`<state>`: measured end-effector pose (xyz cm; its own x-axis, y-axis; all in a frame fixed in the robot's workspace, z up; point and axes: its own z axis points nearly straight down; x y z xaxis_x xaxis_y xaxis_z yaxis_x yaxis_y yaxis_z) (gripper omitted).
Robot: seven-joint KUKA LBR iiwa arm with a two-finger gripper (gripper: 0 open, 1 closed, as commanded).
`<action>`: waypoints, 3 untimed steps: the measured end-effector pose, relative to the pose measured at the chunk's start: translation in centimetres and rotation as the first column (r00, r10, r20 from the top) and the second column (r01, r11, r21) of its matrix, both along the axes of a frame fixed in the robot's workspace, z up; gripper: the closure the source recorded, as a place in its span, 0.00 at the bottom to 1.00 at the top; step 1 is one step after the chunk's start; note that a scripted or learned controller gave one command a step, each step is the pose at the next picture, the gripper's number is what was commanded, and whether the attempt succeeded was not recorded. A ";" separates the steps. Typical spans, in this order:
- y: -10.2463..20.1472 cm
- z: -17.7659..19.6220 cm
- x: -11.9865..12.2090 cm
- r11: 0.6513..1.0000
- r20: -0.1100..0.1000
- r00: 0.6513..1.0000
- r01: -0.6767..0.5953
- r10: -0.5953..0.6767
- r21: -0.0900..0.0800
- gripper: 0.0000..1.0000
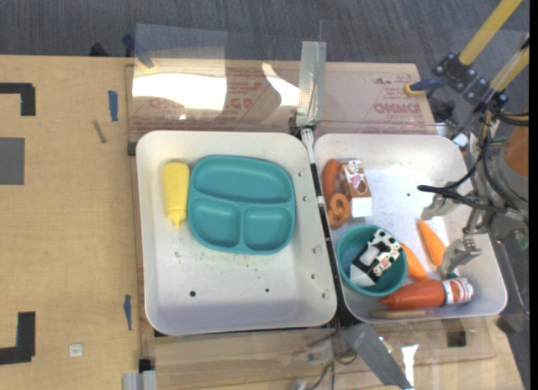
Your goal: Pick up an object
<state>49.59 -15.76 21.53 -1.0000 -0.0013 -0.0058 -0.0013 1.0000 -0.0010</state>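
Tan cardboard-topped bench (pixel 67 237), two white bins side by side, left bin (pixel 244 308), right bin (pixel 395 157)

Red printed lettering shows on the flat brown cardboard sheet (pixel 370 98) lying behind the two bins, one patch behind the right white plastic bin (pixel 395 149), near its far right corner, and another behind the left white plastic bin (pixel 160 296), under glare. Both patches sit upside down and too blurred to spell out. The small white and red packet (pixel 355 180) in the right bin carries printing, unreadable too.
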 end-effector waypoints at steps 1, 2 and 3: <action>-2.8 -11.4 4.6 0.999 -0.010 0.999 0.032 -0.032 0.003 0.00; -2.0 -12.6 2.6 0.999 0.008 0.999 0.051 -0.051 -0.003 0.00; -1.9 -11.2 3.1 0.999 0.022 0.999 0.049 -0.049 -0.006 1.00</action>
